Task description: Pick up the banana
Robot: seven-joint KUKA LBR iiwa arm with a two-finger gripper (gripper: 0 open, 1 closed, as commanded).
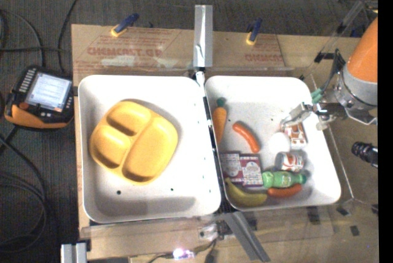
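Observation:
The yellow banana (pixel 244 196) lies along the near wall of the right bin (pixel 264 91), partly tucked under a purple box (pixel 241 169) and a green bottle (pixel 282 179). My gripper (pixel 295 117) hangs over the bin's right side, well behind the banana and to its right. It is just above a small red-and-white carton (pixel 297 134). The banana is untouched.
The right bin also holds a carrot (pixel 219 122), an orange sausage (pixel 246 136), a white egg (pixel 278 143), a can (pixel 290 161) and a red sausage (pixel 284 191). A yellow divided plate (pixel 134 140) sits in the left bin (pixel 92 90). A teach pendant (pixel 42 96) lies far left.

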